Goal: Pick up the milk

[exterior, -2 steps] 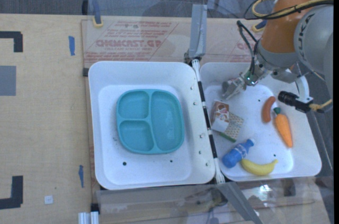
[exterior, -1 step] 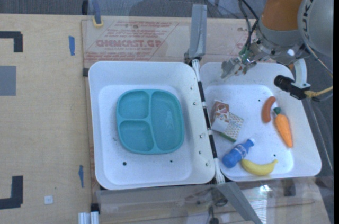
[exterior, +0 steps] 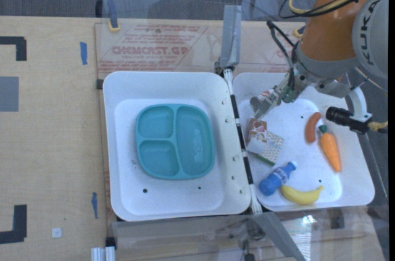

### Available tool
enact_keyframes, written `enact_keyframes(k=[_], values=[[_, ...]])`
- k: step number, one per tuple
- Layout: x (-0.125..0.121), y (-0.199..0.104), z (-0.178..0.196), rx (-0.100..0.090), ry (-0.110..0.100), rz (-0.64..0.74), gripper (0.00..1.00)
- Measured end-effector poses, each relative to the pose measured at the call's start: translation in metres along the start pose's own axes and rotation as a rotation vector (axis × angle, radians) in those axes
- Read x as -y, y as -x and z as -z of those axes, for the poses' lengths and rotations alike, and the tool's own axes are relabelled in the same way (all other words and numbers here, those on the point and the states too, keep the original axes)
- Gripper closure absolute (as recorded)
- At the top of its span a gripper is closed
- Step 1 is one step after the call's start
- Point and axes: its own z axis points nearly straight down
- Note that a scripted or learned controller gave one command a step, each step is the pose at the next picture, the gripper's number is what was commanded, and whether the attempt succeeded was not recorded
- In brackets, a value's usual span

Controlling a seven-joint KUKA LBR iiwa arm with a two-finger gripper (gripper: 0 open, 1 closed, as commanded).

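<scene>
Hovering w/ gripper, grip state unclear, at 12 o'clock of milk; not yet lifted.

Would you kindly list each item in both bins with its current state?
milk carton: lying flat, not gripped
blue bottle: on its side, cap on
banana: unpeeled, beside the bottle
carrot: lying flat
sausage: lying flat
teal plate: right way up
gripper: above the carton
</scene>
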Motion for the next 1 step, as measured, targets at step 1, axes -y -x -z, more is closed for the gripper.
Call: enact_keyframes(k=[1], values=[[0.0190,0.0128,0.0523,0.004,0.003,-0.173,1.00]])
